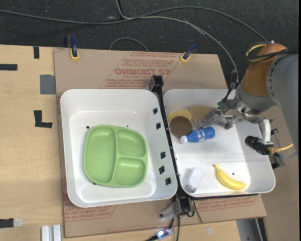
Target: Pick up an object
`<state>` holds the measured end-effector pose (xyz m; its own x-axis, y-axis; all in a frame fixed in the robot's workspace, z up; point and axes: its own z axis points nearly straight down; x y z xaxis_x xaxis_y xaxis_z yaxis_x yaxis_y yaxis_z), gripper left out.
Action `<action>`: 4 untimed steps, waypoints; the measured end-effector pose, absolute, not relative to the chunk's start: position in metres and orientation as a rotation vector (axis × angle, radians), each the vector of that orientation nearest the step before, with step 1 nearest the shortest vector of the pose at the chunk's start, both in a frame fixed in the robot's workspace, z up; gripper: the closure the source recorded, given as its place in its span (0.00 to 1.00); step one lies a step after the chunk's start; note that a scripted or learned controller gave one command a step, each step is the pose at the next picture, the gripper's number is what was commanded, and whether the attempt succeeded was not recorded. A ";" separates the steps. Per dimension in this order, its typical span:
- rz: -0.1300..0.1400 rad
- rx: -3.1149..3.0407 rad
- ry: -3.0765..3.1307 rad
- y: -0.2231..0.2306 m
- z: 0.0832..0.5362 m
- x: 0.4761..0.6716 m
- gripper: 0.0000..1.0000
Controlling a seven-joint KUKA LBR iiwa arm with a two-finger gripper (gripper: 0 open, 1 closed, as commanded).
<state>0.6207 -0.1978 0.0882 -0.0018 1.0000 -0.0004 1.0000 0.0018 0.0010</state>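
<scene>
the jaws [216, 115] hang at the upper right of the right bin [251, 154], just above the blue bottle [199, 135]; whether they're spread, i can't tell.

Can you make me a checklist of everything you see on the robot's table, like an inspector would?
Surface: brown cardboard sheet on a wooden bench, held by two clamps at its far edge.
Job's things: right bin holds a banana, a blue bottle lying on its side, a brown round object and a small whitish object.
Clutter: left bin holds a green divided plate.
Grippers: gripper reaches over the right bin's far part, near the bottle; nothing seen between its fingers.
Cables: black cable runs across the dark floor toward the arm.
Surroundings: black tape marks on the bench at left.
</scene>
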 end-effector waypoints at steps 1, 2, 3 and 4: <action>0.005 2.215 2.222 -0.197 0.099 0.622 1.00; 0.003 2.218 2.221 -0.194 0.158 0.614 1.00; 0.002 2.218 2.222 -0.188 0.202 0.614 1.00; 0.005 2.215 2.220 -0.185 0.265 0.612 1.00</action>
<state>0.6116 -0.1855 0.2650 -0.0020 1.0000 -0.0016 1.0000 0.0020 0.0059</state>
